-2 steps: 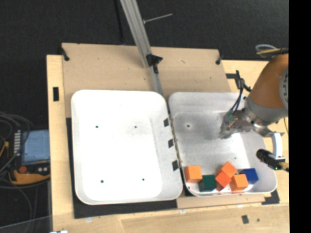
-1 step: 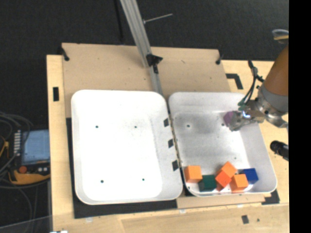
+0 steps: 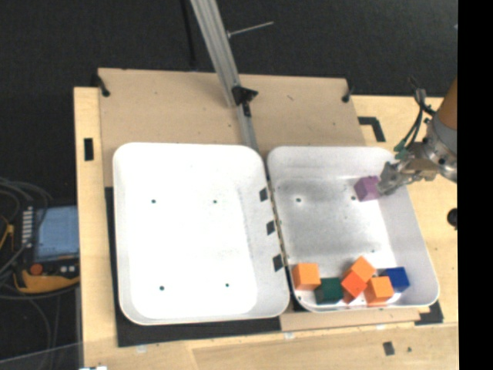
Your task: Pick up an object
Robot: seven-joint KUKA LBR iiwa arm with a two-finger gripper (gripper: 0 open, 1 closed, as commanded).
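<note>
So the arm (image 3: 445, 122) comes in from the right edge of the frame, roughly at mid-height, and you only get the last bit of it: a sliver of the orange band up at the far right, then the grey wrist below it with some cabling running along the top. The wrist angles down and toward the left. The gripper (image 3: 387, 180) sits right of centre in the frame, pointing left and slightly down, with its tip low. It's pretty small and blurry here, so honestly can't make out how the tip is set.
</note>
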